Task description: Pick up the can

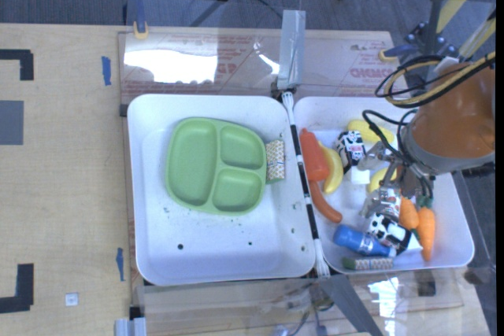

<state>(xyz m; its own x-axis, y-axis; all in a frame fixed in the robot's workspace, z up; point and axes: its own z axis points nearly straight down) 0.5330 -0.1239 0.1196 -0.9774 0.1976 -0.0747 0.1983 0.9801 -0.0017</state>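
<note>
The claw (387, 197) hangs low in the right bin (457, 248), reaching; I cannot tell its state. The blue can (356, 239) lies at seven o'clock; next, shift there and descend.

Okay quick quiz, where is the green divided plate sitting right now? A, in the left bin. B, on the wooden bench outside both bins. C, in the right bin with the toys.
A: the green divided plate lies flat inside the left bin, while the toys are piled in the right bin.
</note>
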